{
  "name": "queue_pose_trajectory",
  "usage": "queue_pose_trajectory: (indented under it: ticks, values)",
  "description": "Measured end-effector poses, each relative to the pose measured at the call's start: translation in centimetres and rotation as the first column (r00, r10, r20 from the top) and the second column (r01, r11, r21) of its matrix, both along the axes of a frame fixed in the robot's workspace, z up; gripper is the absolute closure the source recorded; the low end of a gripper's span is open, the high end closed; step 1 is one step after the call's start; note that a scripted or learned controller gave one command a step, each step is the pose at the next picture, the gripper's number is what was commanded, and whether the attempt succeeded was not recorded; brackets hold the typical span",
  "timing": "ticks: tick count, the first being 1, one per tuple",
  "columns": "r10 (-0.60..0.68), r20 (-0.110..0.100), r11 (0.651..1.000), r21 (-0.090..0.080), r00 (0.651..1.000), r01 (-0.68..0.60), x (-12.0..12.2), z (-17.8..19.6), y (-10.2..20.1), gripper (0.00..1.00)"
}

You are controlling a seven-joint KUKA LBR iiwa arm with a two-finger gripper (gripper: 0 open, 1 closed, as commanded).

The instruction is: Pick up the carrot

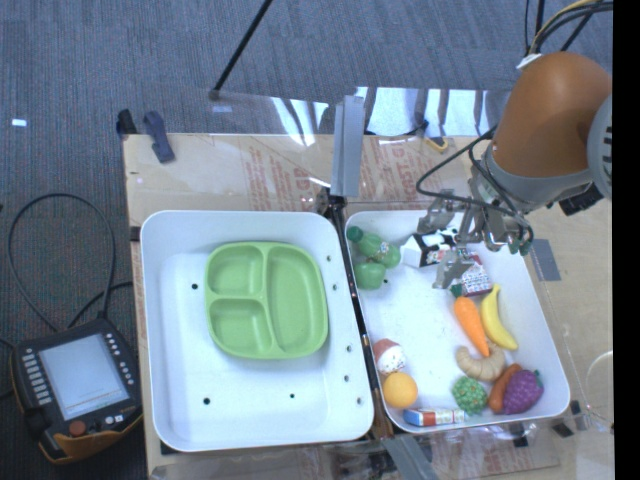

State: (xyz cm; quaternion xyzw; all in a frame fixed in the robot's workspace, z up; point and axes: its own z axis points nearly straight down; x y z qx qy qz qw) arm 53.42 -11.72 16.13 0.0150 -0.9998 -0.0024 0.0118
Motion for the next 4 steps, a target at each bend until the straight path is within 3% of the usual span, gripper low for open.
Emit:
queue_pose_trajectory:
  ticks: [1,2,3,4]
  values:
    - [-0.06,0.027,0.998,-0.003,0.998,0.06,8.6,4.8,1.3,0.0]
    - [0.044,0.024,0.999,-0.003,0.999,-0.044,-3.6,-6.7,-1.5,0.0]
    - [-0.001,0.026,1.0,-0.002,1.0,0.001,9.3,-7.4,0.1,0.0]
    - [0.408,0.024,0.913,-0.002,0.913,-0.408,-5.6,-7.4,-3.6,1.0]
